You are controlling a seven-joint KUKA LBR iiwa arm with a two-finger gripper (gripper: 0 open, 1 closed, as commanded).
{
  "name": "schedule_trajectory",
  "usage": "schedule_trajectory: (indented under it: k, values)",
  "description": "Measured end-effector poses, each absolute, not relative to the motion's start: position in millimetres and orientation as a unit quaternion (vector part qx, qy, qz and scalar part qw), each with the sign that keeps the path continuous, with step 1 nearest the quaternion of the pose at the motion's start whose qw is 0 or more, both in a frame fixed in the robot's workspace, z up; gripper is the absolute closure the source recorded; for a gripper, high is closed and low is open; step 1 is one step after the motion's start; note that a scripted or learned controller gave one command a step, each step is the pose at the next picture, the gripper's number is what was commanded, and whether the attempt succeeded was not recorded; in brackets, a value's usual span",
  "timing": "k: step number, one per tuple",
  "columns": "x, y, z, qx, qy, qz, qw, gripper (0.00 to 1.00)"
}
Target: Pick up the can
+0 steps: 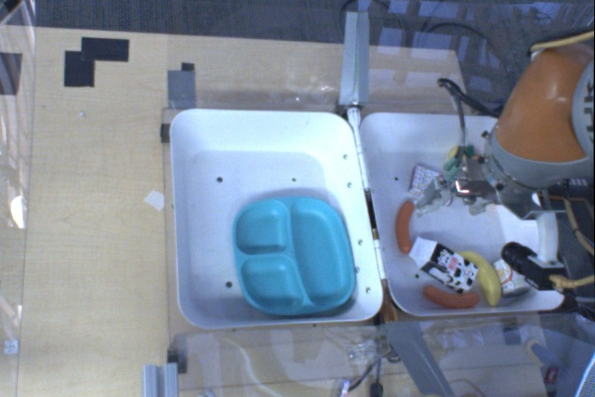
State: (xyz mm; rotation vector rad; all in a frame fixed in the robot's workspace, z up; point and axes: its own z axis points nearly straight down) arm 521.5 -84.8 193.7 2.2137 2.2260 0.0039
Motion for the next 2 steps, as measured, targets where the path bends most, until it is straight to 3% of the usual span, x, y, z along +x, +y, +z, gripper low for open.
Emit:
schedule_trajectory:
  k: [1,2]
  values:
    - [513.8,-144,89,0.758,0.652,0.0038,0.005,0.0]
    - [492.9,-188,89,0.771,0.637,0.0037,0.005,0.0]
